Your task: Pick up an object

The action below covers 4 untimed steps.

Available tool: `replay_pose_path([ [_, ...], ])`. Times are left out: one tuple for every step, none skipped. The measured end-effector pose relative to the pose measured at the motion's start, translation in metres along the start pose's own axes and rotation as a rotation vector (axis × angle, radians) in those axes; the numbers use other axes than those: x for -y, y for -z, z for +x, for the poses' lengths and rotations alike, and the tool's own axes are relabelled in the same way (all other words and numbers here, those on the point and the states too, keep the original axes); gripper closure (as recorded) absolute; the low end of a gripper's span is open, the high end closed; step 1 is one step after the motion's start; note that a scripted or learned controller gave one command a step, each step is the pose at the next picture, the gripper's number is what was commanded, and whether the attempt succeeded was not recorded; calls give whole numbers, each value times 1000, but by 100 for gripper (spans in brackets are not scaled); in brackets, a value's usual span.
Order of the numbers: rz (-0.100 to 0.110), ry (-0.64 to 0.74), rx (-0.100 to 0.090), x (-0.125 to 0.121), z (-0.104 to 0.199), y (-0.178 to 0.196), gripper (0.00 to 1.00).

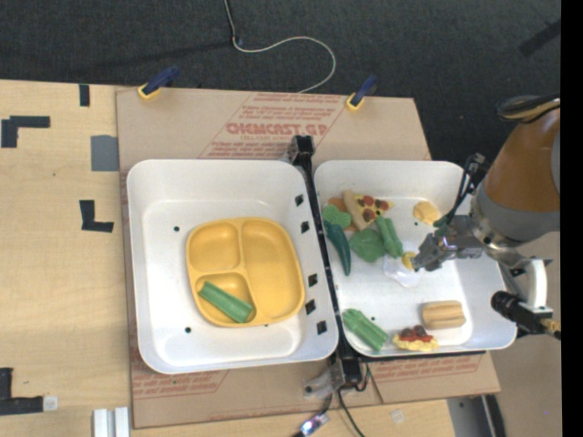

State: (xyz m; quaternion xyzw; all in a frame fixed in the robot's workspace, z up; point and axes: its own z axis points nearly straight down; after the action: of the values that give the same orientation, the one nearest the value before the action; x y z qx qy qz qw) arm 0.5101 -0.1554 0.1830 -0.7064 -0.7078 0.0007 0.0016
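Two white bins sit side by side on cardboard (273,126) on the desk (55,244), centre of frame. Left bin (155,198) holds a glossy yellow plate (264,262) with three compartments; a green stick (226,301) lies in its lower-left compartment. Wide bare white floor runs around the plate, most along the top and left wall.

Right bin (401,169) is more crowded. A cluster sits upper-left of its floor, close to the divider: dark green pepper (340,244), flat green leaf (367,247), green bean (391,237), a tan piece with red dots (364,208). A small yellow lump (424,212) lies near the upper right wall. Along the bottom edge: ribbed green piece (364,328), a red-yellow bit (415,338), a tan bread roll (443,314). Middle and lower-centre floor is open.

The arm (524,180), smooth grey with an orange band, crosses the right rim. The hand (421,260) is low over the right-centre floor, tips at a pale clear scrap (405,273); can't tell if it's open or closed or gripping anything. Roll is just below it, apart.
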Motion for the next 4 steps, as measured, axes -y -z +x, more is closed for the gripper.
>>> replay_pose_path([
  [-1, 1, 1, -1, 1, 41, 100],
  [3, 7, -2, -13, 61, 45, 100],
  [4, 6, -1, -17, 117, 41, 100],
  [4, 6, 1, -38, 169, 27, 100],
])
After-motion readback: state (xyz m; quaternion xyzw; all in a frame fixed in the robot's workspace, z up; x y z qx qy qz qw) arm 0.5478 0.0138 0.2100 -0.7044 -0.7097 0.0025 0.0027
